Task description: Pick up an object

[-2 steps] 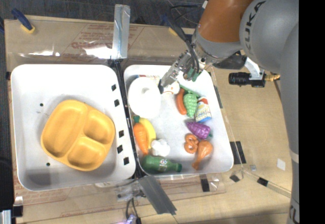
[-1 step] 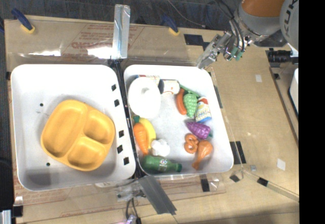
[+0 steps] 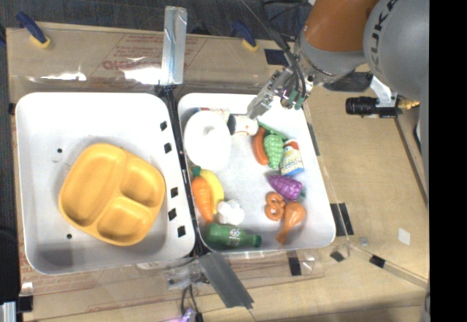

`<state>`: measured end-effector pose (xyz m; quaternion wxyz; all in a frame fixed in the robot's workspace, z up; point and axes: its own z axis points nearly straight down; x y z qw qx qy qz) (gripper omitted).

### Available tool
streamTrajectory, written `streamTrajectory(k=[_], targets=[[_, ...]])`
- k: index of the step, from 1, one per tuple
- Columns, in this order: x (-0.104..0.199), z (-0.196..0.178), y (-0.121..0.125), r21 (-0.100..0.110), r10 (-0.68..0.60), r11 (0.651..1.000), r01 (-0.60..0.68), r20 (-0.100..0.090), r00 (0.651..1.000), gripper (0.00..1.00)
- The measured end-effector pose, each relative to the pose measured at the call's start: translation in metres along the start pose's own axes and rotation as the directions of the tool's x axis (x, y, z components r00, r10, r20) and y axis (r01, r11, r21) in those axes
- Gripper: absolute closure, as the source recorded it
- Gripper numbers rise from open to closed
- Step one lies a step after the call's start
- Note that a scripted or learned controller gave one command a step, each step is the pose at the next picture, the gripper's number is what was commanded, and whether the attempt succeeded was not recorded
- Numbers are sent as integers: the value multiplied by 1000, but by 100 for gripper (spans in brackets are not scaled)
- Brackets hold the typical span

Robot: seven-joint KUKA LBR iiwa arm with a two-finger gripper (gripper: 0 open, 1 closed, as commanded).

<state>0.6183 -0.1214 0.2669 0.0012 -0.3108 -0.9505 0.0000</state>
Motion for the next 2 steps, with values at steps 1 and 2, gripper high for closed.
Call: streamTrajectory(k=[1, 2], targets=[[-58, 4, -27, 0, 114, 993, -114, 4, 993, 100], [18, 66, 19, 1, 86, 996, -86, -2, 996, 100]])
